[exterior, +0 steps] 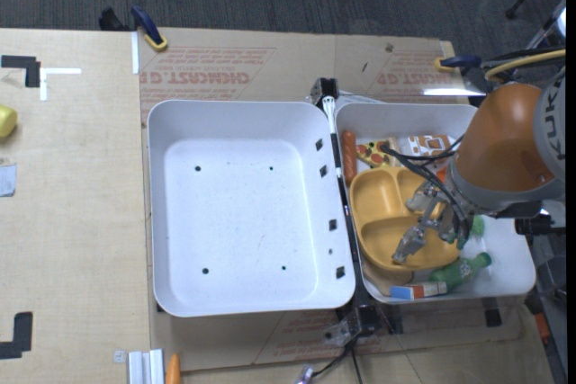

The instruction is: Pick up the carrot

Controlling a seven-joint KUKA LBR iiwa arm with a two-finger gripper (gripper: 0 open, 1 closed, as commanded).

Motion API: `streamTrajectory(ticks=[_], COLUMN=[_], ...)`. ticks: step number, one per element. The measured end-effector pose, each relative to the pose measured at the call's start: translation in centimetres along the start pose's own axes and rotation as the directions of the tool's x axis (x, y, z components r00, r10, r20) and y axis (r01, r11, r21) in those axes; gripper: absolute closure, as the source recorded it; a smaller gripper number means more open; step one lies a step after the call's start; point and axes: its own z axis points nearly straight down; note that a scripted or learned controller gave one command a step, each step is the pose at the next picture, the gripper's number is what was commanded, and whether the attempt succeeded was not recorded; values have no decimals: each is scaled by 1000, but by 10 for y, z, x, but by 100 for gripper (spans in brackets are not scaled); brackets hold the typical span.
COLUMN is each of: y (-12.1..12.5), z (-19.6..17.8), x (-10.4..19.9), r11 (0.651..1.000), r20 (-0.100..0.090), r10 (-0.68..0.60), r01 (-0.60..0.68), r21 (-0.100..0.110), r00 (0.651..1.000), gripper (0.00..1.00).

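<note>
Over the right bin (517, 270), the gripper (419, 229) hangs above the yellow divided tray (382, 198). Finger spacing cannot be determined from this view, and no object is visible between the fingers. The carrot (348, 156) lies along the bin's left wall, just beside the tray's upper-left edge and apart from the gripper. A green bottle (461, 270) lies at the tray's lower right, with a flat carton (416, 290) beside it. Printed packets (409, 147) sit above the tray. The left bin (171, 220) adjoins the right bin.
</note>
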Motion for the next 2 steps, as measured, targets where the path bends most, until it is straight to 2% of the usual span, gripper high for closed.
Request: streamTrajectory(ticks=[1,2], y=[14,-66], z=[7,9], x=[-5,-33], r11=[905,954], r20=[-3,-5], r10=[426,299], r01=[-426,-299], r21=[0,2], r00=[905,954], gripper=[0,0])
